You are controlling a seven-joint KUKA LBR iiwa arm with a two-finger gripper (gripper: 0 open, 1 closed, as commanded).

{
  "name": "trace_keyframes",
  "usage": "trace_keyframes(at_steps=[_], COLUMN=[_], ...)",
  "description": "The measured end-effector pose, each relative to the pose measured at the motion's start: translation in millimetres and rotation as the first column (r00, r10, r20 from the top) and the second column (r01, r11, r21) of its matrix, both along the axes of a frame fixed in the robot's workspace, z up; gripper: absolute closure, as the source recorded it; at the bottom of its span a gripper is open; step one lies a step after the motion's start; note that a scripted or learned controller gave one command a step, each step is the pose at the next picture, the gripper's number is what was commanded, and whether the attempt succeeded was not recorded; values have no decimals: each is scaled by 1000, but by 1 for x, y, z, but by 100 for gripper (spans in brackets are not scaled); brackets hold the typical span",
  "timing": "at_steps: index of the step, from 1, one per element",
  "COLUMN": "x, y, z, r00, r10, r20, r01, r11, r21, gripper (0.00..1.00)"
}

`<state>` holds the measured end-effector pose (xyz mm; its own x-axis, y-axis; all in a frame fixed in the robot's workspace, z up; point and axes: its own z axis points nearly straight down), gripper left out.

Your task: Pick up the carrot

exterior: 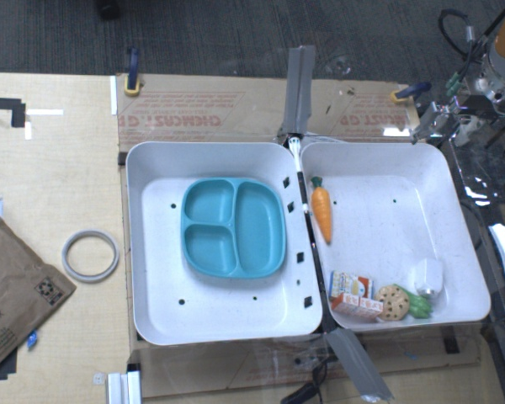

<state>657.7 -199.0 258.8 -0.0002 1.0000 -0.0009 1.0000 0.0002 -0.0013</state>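
The carrot [321, 211] lies against the right bin's [454, 225] left wall, well apart from the gripper [429, 123] at its 2 o'clock; gripper state cannot be determined. Count: one carrot, one teal tray [234, 228], two bins.

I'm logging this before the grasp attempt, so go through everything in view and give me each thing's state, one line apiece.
carrot: lying flat, right bin, by its left wall, untouched
divided plate: upright, left bin
snack box: lying flat, right bin's near edge
cookie: beside the box
broccoli: beside the cookie
tape ring: flat on bench
gripper: above right bin's far corner
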Motion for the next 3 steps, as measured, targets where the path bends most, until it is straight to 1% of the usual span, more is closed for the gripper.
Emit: trace_keyframes(at_steps=[1, 2, 3], x=[-8, 2, 1], y=[75, 164, 186], z=[-72, -67, -66], r00=[946, 827, 825], r10=[325, 562, 564], r20=[1, 2, 1], r01=[-325, -562, -564], r11=[946, 827, 825], r21=[0, -1, 0], gripper=[0, 0, 0])
